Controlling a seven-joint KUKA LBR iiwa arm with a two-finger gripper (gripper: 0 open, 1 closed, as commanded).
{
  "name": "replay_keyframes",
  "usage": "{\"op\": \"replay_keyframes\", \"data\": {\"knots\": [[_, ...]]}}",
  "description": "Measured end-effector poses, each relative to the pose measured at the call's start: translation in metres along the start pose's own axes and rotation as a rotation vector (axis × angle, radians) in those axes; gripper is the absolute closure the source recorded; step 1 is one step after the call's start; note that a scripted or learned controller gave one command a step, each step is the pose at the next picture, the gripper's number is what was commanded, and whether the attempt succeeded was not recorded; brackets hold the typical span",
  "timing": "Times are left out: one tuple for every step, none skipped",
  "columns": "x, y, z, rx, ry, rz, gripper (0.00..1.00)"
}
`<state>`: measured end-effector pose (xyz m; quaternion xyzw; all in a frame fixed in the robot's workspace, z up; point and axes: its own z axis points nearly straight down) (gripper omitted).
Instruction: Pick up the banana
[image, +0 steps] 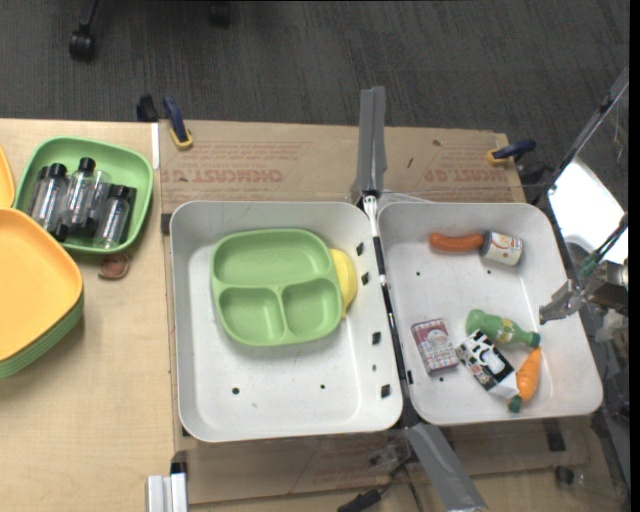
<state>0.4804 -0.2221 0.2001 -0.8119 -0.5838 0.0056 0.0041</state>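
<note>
The banana (346, 279) is yellow and lies in the left bin (270, 405), tucked against the right edge of a green divided plate (275, 288), which hides part of it. My gripper (556, 308) hangs at the right rim of the right bin (450, 405), far to the right of the banana and well apart from it. Nothing shows in its grasp.
The right bin holds an orange sausage (455, 241), a small can (503, 248), a red-and-white packet (433, 345), a green bottle (500, 328), a black-and-white item (485, 362) and a carrot (527, 375). Off the bins at left stand a green tray of bottles (85, 195) and stacked orange plates (35, 295).
</note>
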Motion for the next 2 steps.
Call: {"op": "replay_keyframes", "data": {"knots": [[-0.0001, 0.0009, -0.0082, 0.0, -0.001, -0.003, 1.0], [-0.0001, 0.0009, -0.0082, 0.0, -0.001, -0.003, 0.0]]}}
